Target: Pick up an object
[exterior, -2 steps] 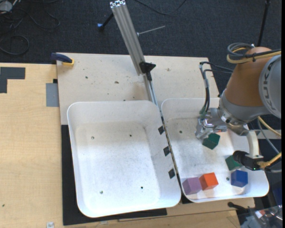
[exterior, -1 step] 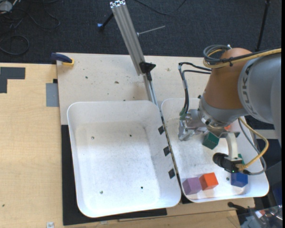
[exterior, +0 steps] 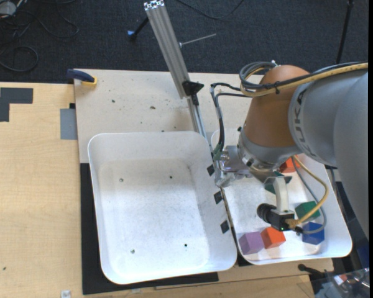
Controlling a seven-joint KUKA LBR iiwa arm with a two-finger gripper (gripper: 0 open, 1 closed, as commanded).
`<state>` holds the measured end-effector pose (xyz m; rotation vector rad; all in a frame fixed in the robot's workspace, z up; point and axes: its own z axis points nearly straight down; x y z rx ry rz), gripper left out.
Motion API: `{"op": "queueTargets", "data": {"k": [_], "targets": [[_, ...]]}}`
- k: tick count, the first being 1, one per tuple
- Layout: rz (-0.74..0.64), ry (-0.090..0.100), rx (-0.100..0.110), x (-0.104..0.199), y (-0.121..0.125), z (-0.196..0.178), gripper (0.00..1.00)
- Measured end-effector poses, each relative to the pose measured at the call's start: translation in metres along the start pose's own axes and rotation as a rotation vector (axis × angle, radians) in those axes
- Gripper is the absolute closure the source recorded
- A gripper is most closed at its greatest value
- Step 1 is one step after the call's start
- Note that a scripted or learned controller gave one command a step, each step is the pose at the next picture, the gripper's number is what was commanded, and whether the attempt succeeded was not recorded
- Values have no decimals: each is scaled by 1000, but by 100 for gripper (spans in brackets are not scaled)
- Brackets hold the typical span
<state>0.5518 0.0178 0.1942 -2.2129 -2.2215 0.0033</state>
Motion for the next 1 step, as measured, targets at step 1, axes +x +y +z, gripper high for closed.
{"op": "queueTargets", "data": {"k": [1], "targets": [[0,-1,-2,46,3,-3,100]]}}
